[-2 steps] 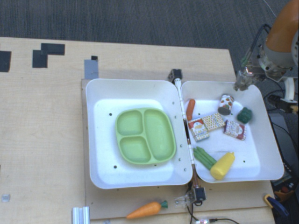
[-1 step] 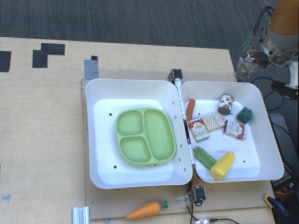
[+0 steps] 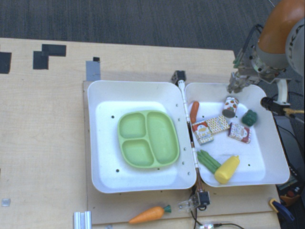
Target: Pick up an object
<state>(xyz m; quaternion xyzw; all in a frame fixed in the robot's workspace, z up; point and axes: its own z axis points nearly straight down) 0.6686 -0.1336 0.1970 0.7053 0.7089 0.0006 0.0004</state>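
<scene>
Object point(image 3: 230, 107) to pick: nothing lifted yet, by the look of it. Nearest candidate is the small brown-and-white item in the upper part of the right bin point(image 3: 274, 147), lying on the bin floor just below the gripper.

Gripper point(image 3: 237, 83) sits at upper right of frame, over the bin's far rim, apart from every item. Nothing visible between the fingers. Can't tell if they're spread or pressed together; too small and blurred at this angle.

Outward from there, all on the right bin floor:
- green lumpy piece point(image 3: 249, 118), just right of the brown-and-white item
- red-and-white packet point(image 3: 239, 132), below those two
- patterned cracker-like square point(image 3: 218, 124), centre of bin, touching a second printed packet point(image 3: 203, 131) to its left
- orange-red sausage shape point(image 3: 194, 112) near the bin's left wall
- green pod point(image 3: 208, 160) and yellow bottle point(image 3: 227, 169), side by side at the bin's lower edge, appear to touch

Left bin point(image 3: 102, 175) at frame centre holds a light green divided plate point(image 3: 148, 139). A toy carrot point(image 3: 149, 214) lies on the bench at lower centre, outside both bins.

Progress, my read: at the approach stage. Reach, descent, closing and lift are all left. No item is tilted or raised off the floor. The brown-and-white item looks the likeliest target given where the gripper is, but that's a guess.
</scene>
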